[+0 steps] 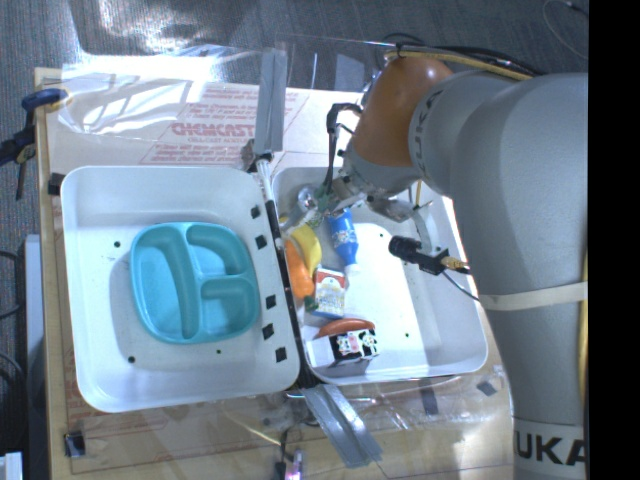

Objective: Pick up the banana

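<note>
The yellow banana lies in the right bin, against its left wall. Beside it are an orange item and a blue bottle. My gripper hangs at the bin's far left corner, just above and behind the banana and the bottle's top. The orange band and the grey wrist hide most of it. Nothing is visibly held.
The left bin holds a blue divided plate. In the right bin there are also a small red and white carton and a black and red box near the front. A black cable plug hangs over the bin's right part.
</note>
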`<state>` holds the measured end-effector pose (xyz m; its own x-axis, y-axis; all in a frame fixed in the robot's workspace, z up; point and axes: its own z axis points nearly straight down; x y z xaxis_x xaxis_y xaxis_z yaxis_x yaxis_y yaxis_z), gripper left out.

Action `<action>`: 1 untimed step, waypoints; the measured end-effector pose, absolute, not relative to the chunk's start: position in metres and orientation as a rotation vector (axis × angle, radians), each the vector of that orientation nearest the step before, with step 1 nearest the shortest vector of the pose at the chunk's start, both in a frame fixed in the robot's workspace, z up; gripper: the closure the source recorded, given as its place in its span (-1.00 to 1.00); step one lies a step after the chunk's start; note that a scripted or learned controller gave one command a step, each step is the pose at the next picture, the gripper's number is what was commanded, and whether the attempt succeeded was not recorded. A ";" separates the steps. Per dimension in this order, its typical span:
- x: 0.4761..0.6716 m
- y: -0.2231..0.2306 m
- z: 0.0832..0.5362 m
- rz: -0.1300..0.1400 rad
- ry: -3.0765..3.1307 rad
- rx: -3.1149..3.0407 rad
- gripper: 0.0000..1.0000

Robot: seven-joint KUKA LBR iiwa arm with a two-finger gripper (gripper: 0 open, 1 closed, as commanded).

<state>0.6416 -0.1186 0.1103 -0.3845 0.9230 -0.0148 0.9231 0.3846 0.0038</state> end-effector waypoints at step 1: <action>0.621 -0.116 0.107 0.013 2.472 1.873 -1.00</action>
<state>0.6213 -0.1163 0.1071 -0.2699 0.9625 -0.0273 0.9622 0.2707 0.0310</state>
